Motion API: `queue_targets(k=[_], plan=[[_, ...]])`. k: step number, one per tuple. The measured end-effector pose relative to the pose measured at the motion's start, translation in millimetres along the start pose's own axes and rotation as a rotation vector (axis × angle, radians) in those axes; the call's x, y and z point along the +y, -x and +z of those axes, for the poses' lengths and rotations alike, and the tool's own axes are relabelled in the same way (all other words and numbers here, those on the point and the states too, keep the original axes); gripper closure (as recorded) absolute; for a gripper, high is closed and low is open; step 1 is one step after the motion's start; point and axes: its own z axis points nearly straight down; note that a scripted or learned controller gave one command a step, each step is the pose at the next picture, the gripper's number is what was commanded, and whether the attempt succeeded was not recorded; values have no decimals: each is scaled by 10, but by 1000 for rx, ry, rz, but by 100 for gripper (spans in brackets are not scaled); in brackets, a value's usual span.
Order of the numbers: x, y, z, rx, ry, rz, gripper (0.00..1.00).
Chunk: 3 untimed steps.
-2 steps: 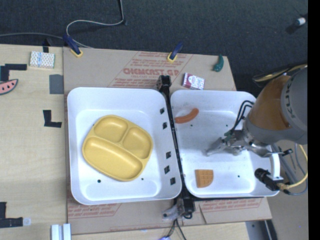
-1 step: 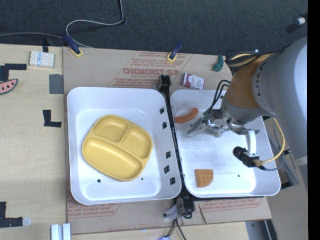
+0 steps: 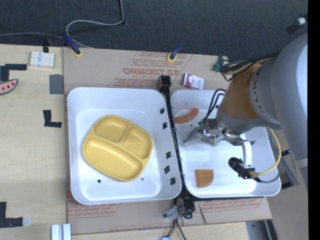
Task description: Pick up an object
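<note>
- I am watching the gripper (image 3: 192, 136) reaching into the right bin (image 3: 260, 186), its two thin metal fingers (image 3: 189, 140) slanting down toward the view's left; they are lying close together with nothing between them, so I am reading them as nearly closed and holding nothing.
- Just above the fingertips, the sausage (image 3: 186, 116) is lying on the bin floor: a smooth, rounded, orange-red piece, slightly curved, its long axis running left-low to right-high, not touching the fingers.
- Below the gripper, the waffle piece (image 3: 204, 177) is resting flat near the bin's front wall, a tan, roughly square slab with a gridded face, well apart from the fingers.
- The fingertips are sitting near the black divider (image 3: 170, 134) between the bins, so room to the left is tight; bare white floor is lying open between the sausage and the waffle piece.
- The grey arm with its orange band (image 3: 240, 96) is covering the bin's right half.
- In the left bin (image 3: 80, 184), a glossy yellow plastic tray (image 3: 117, 146) with three rounded compartments is sitting tilted in the middle.
- Both bins are standing on printed cardboard (image 3: 145, 69).
</note>
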Motion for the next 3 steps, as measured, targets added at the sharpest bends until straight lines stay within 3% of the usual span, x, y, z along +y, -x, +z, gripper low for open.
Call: queue_targets(k=[1, 2, 3], plan=[[-455, 68, -3, 0, 1, 0, 0], [141, 178, 1, 1, 0, 0, 0], [-99, 107, -2, -1, 1, 1, 0]])
